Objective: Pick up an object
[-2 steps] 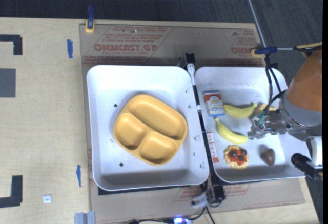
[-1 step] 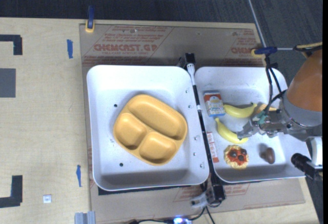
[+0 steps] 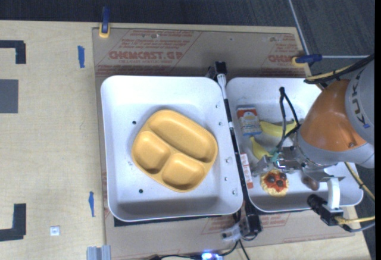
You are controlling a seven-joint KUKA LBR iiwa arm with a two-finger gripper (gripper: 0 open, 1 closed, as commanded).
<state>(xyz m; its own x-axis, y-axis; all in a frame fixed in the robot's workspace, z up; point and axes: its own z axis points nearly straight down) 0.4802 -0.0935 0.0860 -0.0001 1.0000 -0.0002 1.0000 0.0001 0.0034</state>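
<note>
My gripper [image 3: 275, 160] hangs low in the right bin [image 3: 256, 87], under the orange band of the arm. It sits just above a small round pizza toy [image 3: 274, 182] and right beside a yellow banana piece [image 3: 259, 148]. Another yellow banana [image 3: 272, 129] lies a little farther back. A small white carton with red and blue print [image 3: 248, 120] lies at the bin's back left. A brownish lump [image 3: 310, 182] shows under the wrist to the right. Nothing is seen held.
The left bin [image 3: 114, 134] holds a large yellow three-compartment tray [image 3: 174, 149], lying at a slant in its middle. A black divider rail [image 3: 229, 128] runs between the two bins. The arm's body covers the right side of the right bin.
</note>
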